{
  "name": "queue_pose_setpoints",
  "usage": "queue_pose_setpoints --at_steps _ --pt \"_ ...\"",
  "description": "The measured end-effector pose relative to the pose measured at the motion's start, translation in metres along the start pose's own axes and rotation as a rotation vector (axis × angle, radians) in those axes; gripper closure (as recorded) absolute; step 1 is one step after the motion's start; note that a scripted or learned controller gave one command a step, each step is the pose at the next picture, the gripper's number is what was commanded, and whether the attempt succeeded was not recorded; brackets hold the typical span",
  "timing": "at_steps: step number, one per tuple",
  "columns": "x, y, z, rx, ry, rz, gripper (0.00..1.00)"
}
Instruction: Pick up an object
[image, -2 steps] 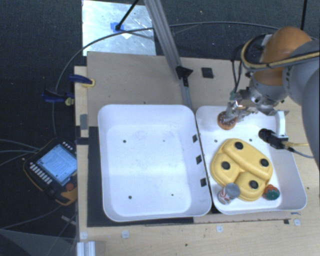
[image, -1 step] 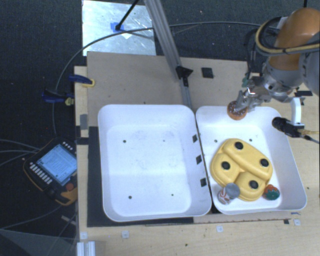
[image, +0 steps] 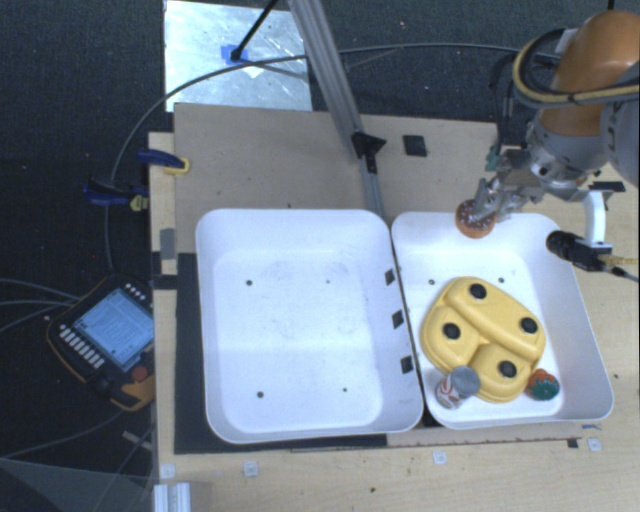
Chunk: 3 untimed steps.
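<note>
The arm reached in from the right, its orange band (image: 598, 52) high in the corner, and the tool (image: 492, 205) hung over the far rim of the right bin (image: 570, 300). Between its fingers sat a small round brownish object (image: 473, 220), so the tool was closed on that piece, at the bin's back edge near the top left corner of that bin.

Lower in the same bin lay a large yellow moulded object (image: 483, 338), smooth and rounded like a lumpy plastic shell, with four dark round spots on its top. Touching its near-left edge was a small grey disc-topped item (image: 455, 385), and just beside its near-right edge lay a small red and green thing (image: 542, 384), too small to make out further. These three sat well apart from the tool, toward the front of the bin.

The left bin (image: 215, 330) was a shallow white tray with rounded corners and a few tiny dark holes in its floor. Black clips ran along the seam where the two bins met.

The surface (image: 260, 150) was pale tan board. A grey metal pole (image: 335, 85) slanted across its far part, ending near a black bracket. Off its left edge rested a handheld pendant with a lit blue screen (image: 105, 335), with cables trailing over dark carpet.
</note>
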<state>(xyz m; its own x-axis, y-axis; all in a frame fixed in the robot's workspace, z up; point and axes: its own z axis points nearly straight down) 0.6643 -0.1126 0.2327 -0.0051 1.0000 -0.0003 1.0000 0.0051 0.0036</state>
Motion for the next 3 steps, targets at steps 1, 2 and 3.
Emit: queue_pose_setpoints --at_steps 1,2,3 --pt "0.053 -0.015 -0.006 0.002 0.002 -0.004 1.0" --pt "0.1 -0.033 0.005 0.004 0.002 -0.003 1.0" --pt "0.145 -0.067 0.003 0.005 0.002 -0.004 1.0"
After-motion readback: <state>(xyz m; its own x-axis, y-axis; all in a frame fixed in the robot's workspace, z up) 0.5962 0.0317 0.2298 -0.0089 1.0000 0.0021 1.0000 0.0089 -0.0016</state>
